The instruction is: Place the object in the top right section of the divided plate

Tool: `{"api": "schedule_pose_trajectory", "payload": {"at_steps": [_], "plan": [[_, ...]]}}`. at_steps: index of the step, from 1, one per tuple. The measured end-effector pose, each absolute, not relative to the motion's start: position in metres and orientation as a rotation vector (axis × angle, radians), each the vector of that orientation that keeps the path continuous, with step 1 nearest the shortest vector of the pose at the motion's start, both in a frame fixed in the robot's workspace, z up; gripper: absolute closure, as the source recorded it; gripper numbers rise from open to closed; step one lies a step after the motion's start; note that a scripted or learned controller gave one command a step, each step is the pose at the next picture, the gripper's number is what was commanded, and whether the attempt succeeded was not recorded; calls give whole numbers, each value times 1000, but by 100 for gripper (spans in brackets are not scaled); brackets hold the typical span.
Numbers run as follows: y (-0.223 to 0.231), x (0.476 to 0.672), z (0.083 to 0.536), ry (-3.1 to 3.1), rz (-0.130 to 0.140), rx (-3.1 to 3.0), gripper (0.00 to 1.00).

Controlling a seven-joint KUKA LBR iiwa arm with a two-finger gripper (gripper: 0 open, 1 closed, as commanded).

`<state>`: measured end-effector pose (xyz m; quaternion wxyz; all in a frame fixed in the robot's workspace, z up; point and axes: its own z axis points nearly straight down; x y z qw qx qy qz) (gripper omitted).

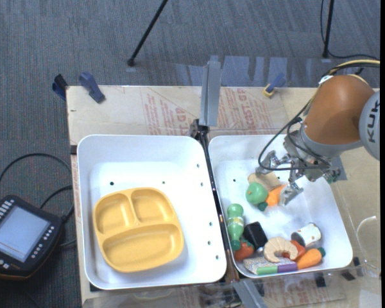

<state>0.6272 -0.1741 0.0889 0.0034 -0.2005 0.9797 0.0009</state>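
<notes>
Lying in the right bin point(333, 201), a green pear-shaped toy point(256, 192) and a small orange piece point(273, 196) are seen just left of the gripper point(291, 191) — the orange piece appears to touch its tip, though contact cannot be confirmed. Which of the toys is meant for the plate cannot be told from the view. Whether the gripper is spread or closed cannot be told either, since it is seen from above and partly masked by the wrist.

More toys are gathered along the right bin's near edge: a green figure point(235, 219), a black block point(255, 233), a croissant-like pastry point(281, 248), a carrot point(310, 257) and a small white-and-brown roll point(307, 233).

The left bin point(90, 165) holds a yellow divided plate point(138, 228), its three sections bare, resting toward the bin's near left side and well apart from the gripper.

The arm point(337, 111) is reached in from the right, its orange band above the wrist, with the gripper pointed down and leftward into the right bin.
</notes>
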Motion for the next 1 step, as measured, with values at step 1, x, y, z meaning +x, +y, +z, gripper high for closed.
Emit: {"api": "schedule_pose_trajectory", "payload": {"at_steps": [1], "plan": [[-181,647,163,2797,-1,-1410,0]]}}
